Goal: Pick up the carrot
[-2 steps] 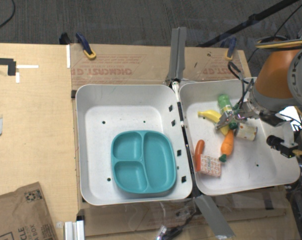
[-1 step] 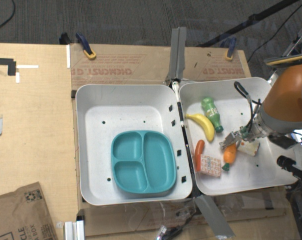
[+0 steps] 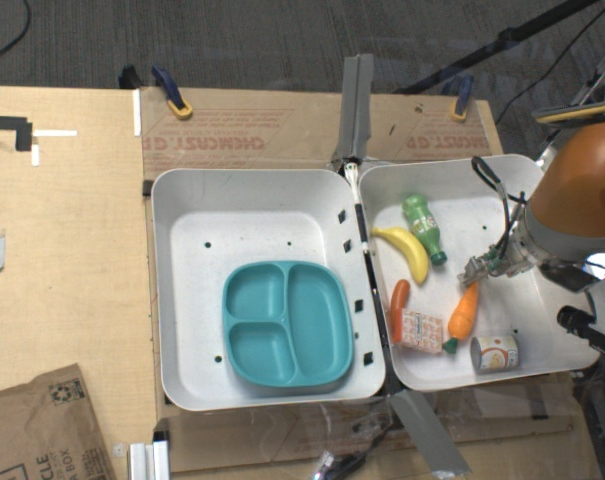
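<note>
In the right bin (image 3: pixel 542 363), toward its front right: the carrot (image 3: pixel 463 314) lies flat on the white floor, thick orange end up and away from the camera, green stub down near the front. Long axis runs almost front-to-back with a slight slant, top leaning right.

Claw (image 3: pixel 479 268) sits just above the carrot's thick end, near or touching it; can't tell which from this slant. The carrot lies below and a little left of the claw. Nothing visibly between the tips, so no hold claimed. How far the claw is spread: cannot tell, the tip is small and cluttered with wiring.

Neighbours: a small box (image 3: pixel 420 329) just left of the carrot's lower half, a can (image 3: pixel 494 352) just right of the stub. A red pepper (image 3: pixel 398 308) lies left of the box; banana (image 3: pixel 407 251) and green bottle (image 3: pixel 424 228) further back, apart from the carrot. The teal plate (image 3: pixel 285 323) in the left bin (image 3: pixel 172 268) is well apart.

Judgement: the grip wants to close across the short axis, mid-body, so the claw needs to shift toward the front along the carrot. Box and can crowd the lower end; the upper half has the freer flanks.
</note>
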### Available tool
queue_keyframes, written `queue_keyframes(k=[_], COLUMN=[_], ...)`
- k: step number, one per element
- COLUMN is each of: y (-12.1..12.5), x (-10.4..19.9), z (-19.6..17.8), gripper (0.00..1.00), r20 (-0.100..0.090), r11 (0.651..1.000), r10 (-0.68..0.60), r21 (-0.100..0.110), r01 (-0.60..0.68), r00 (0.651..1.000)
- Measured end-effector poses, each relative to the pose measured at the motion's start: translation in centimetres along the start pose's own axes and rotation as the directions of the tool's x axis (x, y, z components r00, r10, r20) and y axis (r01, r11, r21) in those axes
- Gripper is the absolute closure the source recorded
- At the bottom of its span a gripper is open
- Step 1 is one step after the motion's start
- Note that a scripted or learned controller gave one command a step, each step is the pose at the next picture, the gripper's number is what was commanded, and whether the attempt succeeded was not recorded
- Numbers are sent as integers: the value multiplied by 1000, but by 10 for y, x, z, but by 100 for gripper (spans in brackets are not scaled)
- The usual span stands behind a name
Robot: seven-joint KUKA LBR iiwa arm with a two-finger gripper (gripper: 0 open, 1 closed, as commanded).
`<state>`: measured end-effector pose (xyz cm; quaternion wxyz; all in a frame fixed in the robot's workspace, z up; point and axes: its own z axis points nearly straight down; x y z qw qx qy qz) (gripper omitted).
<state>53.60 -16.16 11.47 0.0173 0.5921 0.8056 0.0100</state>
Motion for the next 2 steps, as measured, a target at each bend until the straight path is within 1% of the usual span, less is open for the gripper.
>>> queue_keyframes(k=[1, 2], y=[1, -2], x=[-1, 87], z=[-6, -75], gripper=[100, 100], r20=[-1, -12], r11=[1000, 994], r10=[3, 98], r21=[2, 43], r01=[-3, -98], r00=[1000, 995])
